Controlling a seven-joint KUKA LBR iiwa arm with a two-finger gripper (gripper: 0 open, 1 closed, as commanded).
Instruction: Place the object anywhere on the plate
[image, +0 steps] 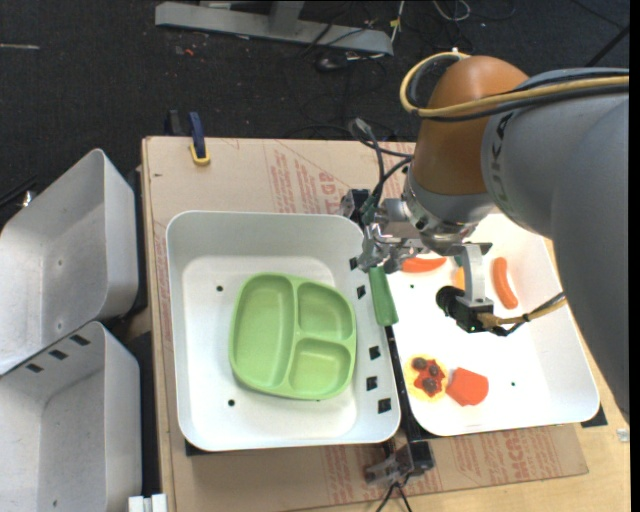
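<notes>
A light green plate (293, 337) with three compartments lies in the left white bin (200, 400). My gripper (380, 256) hangs over the rims where the two bins meet, just right of the plate's upper right corner. It is shut on the top end of a long dark green stick (384, 297), which points down along the divide, beside the plate and not over it. The grey arm with its orange band (465, 120) covers the upper part of the right bin (540, 400).
The right bin holds an orange carrot-like piece (505, 283), a small orange piece (424, 265), a red-orange chunk (467, 386) and dark berries on a yellow base (429, 375). A black part with a cable (462, 306) hangs under the wrist. Two white tubs (60, 300) stand at left.
</notes>
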